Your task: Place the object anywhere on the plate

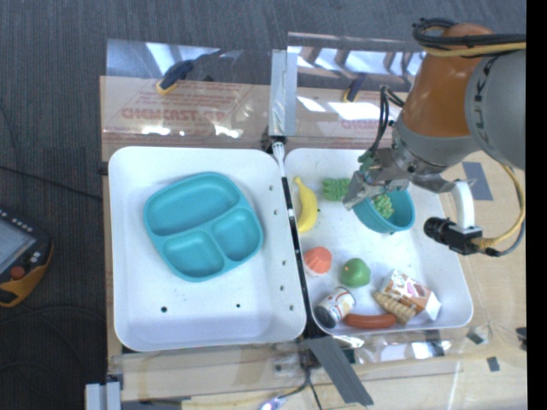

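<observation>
Pick step: gripper [369,186] over the bowl [386,211], right of centre; finger state unclear. Next: carry to the plate [202,224].

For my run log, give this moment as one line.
gripper: over right bin, at teal bowl | plate: left bin, nothing on it | stage: pick

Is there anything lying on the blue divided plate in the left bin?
No. All three compartments of the blue plate are bare; the banana and other items sit in the right bin.
</observation>
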Motion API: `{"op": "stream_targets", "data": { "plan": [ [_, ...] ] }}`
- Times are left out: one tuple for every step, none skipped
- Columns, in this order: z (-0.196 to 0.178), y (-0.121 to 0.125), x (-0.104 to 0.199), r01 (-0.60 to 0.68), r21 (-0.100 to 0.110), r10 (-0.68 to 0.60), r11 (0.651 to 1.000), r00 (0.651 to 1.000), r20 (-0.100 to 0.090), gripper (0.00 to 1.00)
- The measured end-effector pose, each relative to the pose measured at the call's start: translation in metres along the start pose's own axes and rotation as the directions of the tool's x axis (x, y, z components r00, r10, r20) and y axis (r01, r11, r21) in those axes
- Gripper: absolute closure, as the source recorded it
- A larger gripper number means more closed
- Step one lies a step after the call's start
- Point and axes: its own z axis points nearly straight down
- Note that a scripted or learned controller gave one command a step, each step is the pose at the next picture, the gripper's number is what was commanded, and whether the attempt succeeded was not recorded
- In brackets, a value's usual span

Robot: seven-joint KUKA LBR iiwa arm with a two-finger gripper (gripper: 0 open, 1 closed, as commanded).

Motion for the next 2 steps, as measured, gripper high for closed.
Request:
{"op": "stream_targets", "data": {
  "plan": [
    [-0.024, -0.018, 0.061, 0.297, -0.003, -0.297, 0.955, 0.955, -0.001, 1.0],
    [-0.016, 0.018, 0.127, 0.237, -0.002, -0.237, 0.972, 0.972, 0.0, 1.0]
  ]
}}
